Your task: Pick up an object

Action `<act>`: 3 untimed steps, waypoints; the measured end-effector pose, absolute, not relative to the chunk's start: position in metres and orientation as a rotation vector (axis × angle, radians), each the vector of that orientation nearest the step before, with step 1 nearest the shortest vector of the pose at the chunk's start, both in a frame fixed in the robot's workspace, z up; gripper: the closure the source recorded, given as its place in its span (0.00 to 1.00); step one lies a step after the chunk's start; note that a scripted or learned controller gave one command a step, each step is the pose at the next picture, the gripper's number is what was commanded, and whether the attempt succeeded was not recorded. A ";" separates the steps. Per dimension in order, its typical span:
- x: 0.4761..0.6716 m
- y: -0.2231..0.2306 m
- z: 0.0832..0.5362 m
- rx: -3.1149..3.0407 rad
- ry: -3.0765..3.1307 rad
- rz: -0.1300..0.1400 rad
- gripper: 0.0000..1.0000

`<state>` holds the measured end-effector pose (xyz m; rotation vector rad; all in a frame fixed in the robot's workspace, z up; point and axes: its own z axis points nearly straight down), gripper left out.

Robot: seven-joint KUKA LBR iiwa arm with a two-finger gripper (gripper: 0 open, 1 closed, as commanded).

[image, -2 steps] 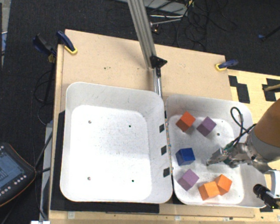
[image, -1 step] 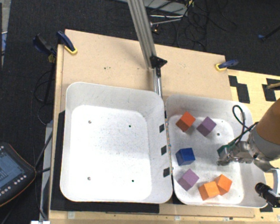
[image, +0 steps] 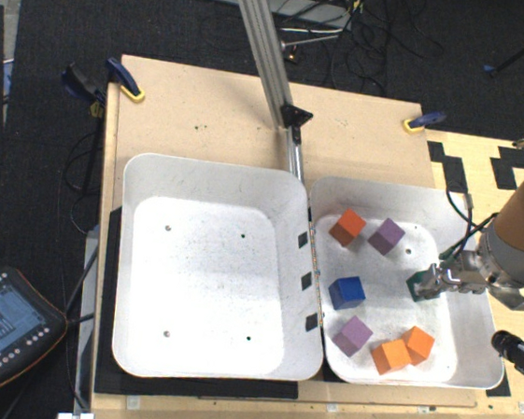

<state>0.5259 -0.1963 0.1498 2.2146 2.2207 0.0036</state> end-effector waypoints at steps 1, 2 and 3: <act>0.534 -0.196 0.212 2.211 2.220 0.005 1.00; 0.536 -0.196 0.266 2.212 2.220 0.005 1.00; 0.547 -0.154 0.260 2.213 2.229 0.002 1.00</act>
